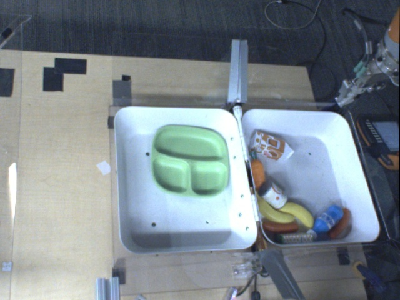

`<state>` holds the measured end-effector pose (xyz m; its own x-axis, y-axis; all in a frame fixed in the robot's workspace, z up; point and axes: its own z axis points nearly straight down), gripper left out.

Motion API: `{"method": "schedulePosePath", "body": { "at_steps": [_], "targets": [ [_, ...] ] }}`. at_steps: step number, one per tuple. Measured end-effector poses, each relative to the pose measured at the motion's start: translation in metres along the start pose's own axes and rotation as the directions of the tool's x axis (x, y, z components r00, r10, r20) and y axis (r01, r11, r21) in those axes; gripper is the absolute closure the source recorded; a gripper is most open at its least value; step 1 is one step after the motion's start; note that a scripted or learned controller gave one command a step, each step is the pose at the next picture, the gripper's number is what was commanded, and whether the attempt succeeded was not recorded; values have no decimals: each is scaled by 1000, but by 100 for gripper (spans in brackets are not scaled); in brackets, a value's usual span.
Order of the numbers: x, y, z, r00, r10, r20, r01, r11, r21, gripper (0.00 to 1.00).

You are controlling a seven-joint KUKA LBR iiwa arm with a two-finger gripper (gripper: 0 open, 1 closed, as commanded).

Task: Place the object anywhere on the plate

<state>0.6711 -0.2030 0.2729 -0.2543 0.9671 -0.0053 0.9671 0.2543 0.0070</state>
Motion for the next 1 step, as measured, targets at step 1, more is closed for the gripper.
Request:
{"method": "schedulePosePath", "body": {
  "at_steps": [1],
  "targets": [
    [45,-45,79,993,-121,-3,121,993,1,100]
  ]
}}
